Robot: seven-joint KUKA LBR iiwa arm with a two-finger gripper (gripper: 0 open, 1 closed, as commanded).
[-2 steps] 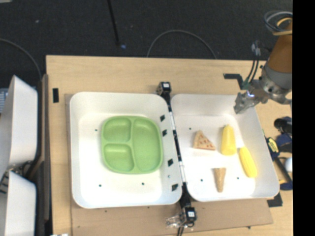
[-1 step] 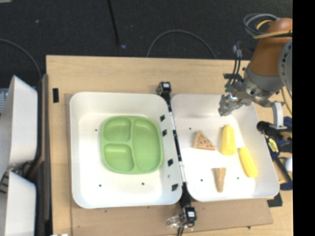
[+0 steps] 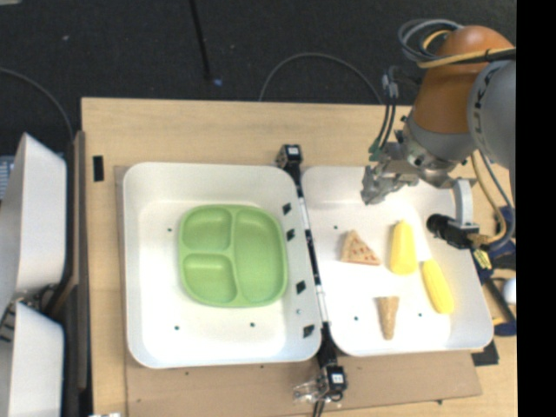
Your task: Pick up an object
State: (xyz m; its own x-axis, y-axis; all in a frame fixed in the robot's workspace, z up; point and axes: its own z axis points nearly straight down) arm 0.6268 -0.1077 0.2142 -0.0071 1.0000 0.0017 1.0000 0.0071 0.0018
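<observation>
**Gripper over the right bin's far edge, food pieces lie nearer**

I have the arm [image 3: 456, 76] reaching in from the right, and the gripper [image 3: 382, 183] hangs above the far edge of the right bin [image 3: 347, 328], toward its far-left corner. I cannot tell from this view whether it is released or clenched; nothing is visible in its grasp.

Four candidates lie in that bin, all on the near side of the gripper. The corn [image 3: 402, 247] sits closest, just nearward and slightly right of the gripper, with its long axis running from the far edge toward the near edge. The wedge [image 3: 358, 249] lies just beside it on the left, directly nearward of the gripper. The banana [image 3: 437, 286] is farther on, toward the right edge, its long axis also roughly far-to-near but slightly slanted. The cone [image 3: 387, 316] rests close to the near edge, point toward me.

The left bin [image 3: 148, 337] carries a green tray [image 3: 233, 255], well apart from the gripper.

My judgement: the pick has not begun. The corn is the shortest move, a small shift toward the near edge, then a descent, with the grasp closing across the corn's width, left-to-right.
</observation>
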